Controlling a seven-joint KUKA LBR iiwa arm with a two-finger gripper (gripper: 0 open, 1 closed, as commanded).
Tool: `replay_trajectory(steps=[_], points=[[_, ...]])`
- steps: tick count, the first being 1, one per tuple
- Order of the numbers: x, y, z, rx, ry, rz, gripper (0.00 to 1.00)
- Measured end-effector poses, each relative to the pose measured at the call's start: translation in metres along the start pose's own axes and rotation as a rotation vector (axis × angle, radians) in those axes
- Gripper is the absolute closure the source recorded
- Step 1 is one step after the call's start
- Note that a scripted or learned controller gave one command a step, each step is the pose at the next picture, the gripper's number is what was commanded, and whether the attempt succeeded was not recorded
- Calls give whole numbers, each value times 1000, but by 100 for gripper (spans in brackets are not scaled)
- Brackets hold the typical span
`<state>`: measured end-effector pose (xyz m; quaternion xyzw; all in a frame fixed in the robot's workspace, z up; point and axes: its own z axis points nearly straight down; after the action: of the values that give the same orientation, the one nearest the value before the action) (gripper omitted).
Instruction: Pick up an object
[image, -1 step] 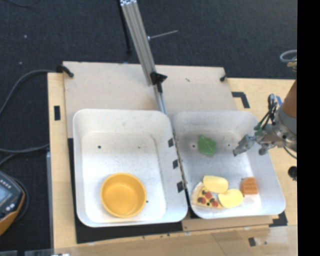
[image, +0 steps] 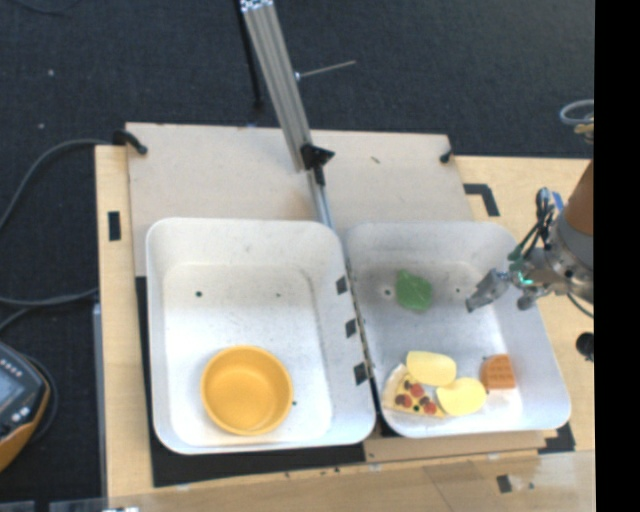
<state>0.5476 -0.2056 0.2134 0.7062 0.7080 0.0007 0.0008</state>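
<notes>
The pincer (image: 492, 291) hangs at centre right over the right bin (image: 452, 243), holding nothing, and I cannot tell how far it is open. The green object (image: 413, 291), just left of it with bare floor around, looks the easiest pick: centre over it, then descend straight. The lower cluster, pizza slice (image: 409, 395), yellow pieces (image: 431, 367) and orange block (image: 498, 372), crowds the bin's rim.

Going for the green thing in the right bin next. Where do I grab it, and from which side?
Come straight down on the green lump and close the jaws across its narrower width. It sits alone on bare floor in the right bin, apart from the wall and the food pieces, so probably nothing blocks a top approach.
</notes>
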Motion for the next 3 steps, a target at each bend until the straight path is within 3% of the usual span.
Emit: replay_trajectory(steps=[2, 3], points=[[7, -3, 89, 6, 0, 4, 0], [6, -3, 114, 3, -2, 4, 0]])
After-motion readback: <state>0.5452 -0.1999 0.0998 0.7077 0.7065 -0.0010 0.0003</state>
